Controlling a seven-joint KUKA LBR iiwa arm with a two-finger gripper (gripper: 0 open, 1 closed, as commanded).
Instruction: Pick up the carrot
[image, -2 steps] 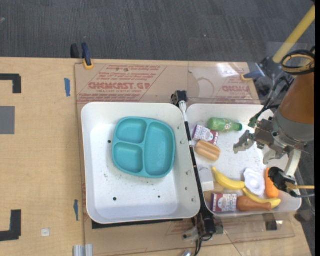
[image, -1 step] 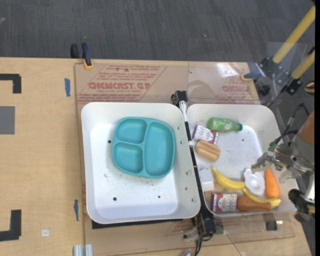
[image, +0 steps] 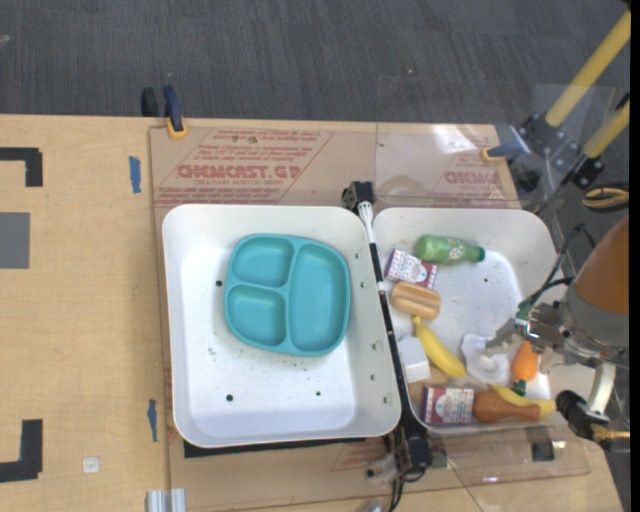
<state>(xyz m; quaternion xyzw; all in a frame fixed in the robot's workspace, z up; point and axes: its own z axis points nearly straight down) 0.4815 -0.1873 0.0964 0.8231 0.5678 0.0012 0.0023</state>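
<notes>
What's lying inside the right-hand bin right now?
The right bin holds a green bottle, a hot dog, a banana, small cartons and the orange carrot by the gripper. The arm covers the bin's right edge.

Teal plate (image: 288, 295), white bins (image: 190, 330), orange carrot (image: 525, 361), yellow banana (image: 440, 351), green bottle (image: 449, 249)

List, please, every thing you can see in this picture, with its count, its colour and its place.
bins: two, white, side by side on the bench
plate: one, teal, three compartments, in the left bin
bottle: one, green, top of the right bin
hot dog: one, tan, below the small carton
small carton: one, white and purple, left of the bottle
banana: one, yellow, middle of the right bin
carrot: one, orange, right side of the right bin, at the gripper
gripper: one, grey, over the right bin
</notes>
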